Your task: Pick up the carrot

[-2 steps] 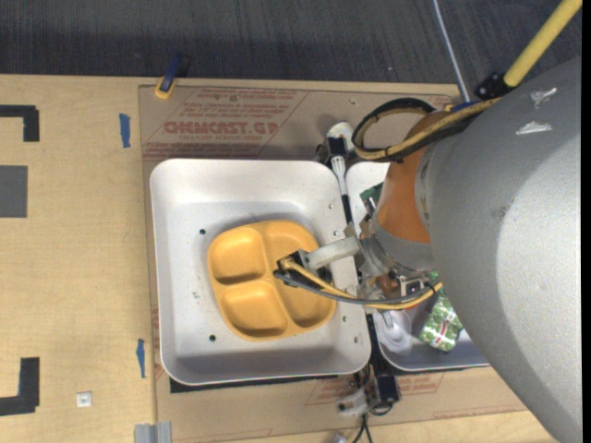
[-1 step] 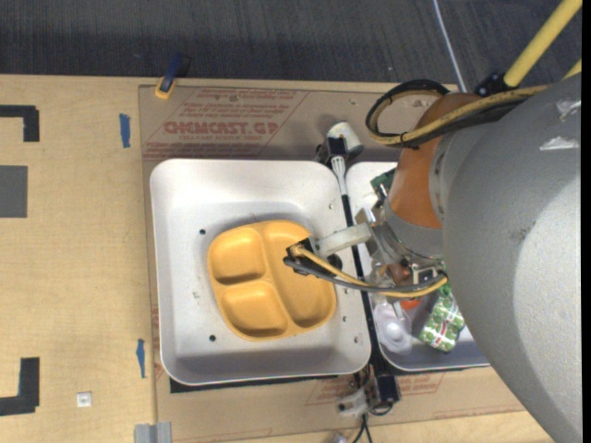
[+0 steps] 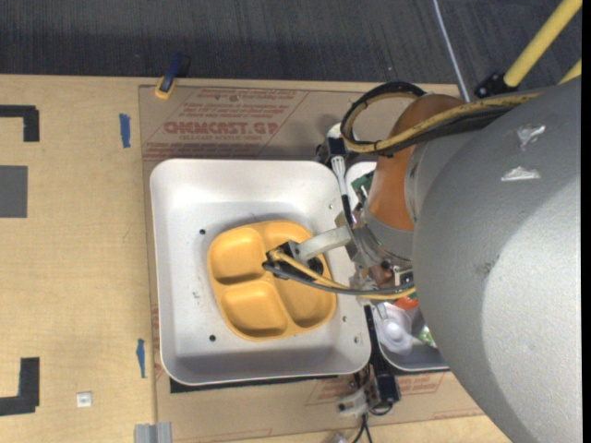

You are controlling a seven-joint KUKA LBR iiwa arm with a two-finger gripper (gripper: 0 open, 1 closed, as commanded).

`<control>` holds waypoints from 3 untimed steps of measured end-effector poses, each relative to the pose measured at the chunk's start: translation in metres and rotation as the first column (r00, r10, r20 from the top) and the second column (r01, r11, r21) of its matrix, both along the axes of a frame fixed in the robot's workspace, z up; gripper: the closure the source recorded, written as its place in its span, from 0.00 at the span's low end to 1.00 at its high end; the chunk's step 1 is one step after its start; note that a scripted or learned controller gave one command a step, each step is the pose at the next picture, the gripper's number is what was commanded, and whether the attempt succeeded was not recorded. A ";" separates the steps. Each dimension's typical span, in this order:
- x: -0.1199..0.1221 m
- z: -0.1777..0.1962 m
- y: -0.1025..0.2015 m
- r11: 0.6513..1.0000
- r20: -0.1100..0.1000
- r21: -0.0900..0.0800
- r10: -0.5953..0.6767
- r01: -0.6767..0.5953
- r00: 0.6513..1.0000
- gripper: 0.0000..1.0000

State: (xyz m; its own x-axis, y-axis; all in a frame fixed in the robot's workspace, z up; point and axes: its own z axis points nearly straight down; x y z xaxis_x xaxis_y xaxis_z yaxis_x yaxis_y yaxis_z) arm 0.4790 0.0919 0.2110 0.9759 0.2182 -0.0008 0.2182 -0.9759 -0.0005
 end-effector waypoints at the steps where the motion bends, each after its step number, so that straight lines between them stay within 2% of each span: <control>1: 0.000 0.037 0.021 1.000 0.001 0.000 -0.020 0.020 1.000 1.00; 2: 0.008 0.041 0.029 1.000 0.001 0.000 -0.020 0.020 1.000 1.00; 3: -0.001 -0.067 0.061 1.000 -0.003 0.000 -0.020 0.020 1.000 1.00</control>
